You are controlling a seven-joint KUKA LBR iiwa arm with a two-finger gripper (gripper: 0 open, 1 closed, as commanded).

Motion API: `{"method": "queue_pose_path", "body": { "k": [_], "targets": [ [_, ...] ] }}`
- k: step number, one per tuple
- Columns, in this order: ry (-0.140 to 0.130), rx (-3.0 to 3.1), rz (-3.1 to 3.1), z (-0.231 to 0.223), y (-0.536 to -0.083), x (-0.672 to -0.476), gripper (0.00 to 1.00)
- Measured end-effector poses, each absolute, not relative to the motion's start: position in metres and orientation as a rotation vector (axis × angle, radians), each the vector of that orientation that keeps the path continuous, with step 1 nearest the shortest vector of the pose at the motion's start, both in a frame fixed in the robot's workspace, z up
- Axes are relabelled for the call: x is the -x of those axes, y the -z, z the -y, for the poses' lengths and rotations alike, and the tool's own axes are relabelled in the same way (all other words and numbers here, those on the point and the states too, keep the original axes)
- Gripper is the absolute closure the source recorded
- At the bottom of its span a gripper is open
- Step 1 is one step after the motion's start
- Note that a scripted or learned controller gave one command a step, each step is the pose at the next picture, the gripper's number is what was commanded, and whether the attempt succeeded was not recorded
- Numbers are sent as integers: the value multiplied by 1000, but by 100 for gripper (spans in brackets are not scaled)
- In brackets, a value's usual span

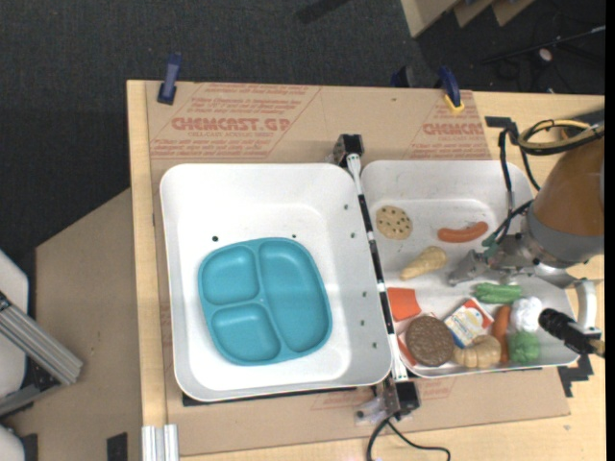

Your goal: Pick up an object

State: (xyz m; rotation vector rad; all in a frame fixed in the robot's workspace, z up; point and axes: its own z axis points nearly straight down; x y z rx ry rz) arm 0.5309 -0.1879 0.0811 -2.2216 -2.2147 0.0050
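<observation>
The right bin (432,176) holds several toy foods: a round cookie (393,222), a red sausage (462,231), a pale yellow cone (424,262), an orange wedge (403,303), a brown patty (429,340), a small carton (468,321), a green pod (498,294), a carrot (502,321) and a tan piece (478,355). My gripper (471,269) hangs low over the middle right of this bin, just right of the cone and above the green pod. Nothing is visibly held in it.
The left bin (192,200) carries a teal divided plate (264,299). A green broccoli piece (525,347) and a white item (527,310) lie at the right bin's front right corner. The grey and orange arm (572,209) covers that bin's right side.
</observation>
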Motion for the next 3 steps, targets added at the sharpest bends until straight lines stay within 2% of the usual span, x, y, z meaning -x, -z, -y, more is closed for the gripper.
{"method": "queue_pose_path", "body": {
  "k": [1,2,3],
  "targets": [
    [1,2225,2216,199,-85,-483,0],
    [5,2215,2232,139,-85,-529,0],
    [4,2224,2229,163,-85,-597,0]
  ]
}}
